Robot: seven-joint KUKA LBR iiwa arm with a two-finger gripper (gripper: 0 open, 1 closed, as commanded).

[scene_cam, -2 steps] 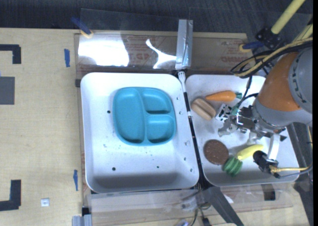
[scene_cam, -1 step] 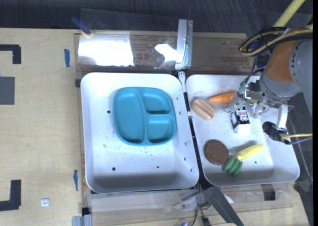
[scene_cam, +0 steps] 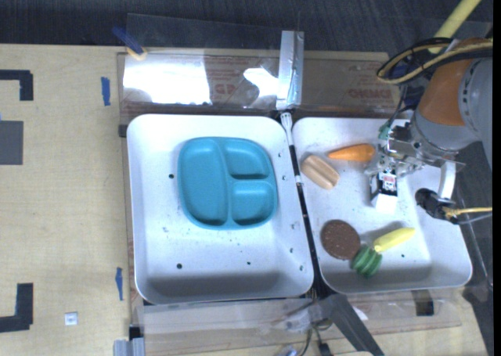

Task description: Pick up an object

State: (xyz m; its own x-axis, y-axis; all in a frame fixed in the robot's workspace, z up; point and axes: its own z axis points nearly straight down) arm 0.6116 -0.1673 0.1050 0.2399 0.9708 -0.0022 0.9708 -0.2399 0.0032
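Pale wood made up the bench [scene_cam: 55, 213], and two white bins sat on it side by side. A blue divided tray [scene_cam: 228, 182] lay in the left bin [scene_cam: 149, 268]. The right bin [scene_cam: 446, 260] held toy food: a carrot [scene_cam: 352, 153] near the back wall, a bread roll [scene_cam: 319, 171] just beside it toward the divider, a brown round patty [scene_cam: 340, 239] nearer the front, and a yellow corn cob [scene_cam: 382, 246] with a green husk end touching the patty's edge.

From the right the arm reached in, and the gripper [scene_cam: 386, 188] hung over the right bin, near the carrot's tip and well apart from the corn. From that angle nobody could tell how the pincer was set.

All four pieces looked like light, hard, moulded plastic, likely smooth and a bit slippery, and not fragile. The carrot seemed the nearest choice; a pinch across its thicker middle would probably hold better than one at the tapering tip. The roll's rounded sides might squirt out, so a grip across its short axis looked safer. The flat patty would offer little to grab.

Faint reddish print showed on the board [scene_cam: 235, 88] behind the bins, too blurred to read. A small label on the gripper was likewise illegible.
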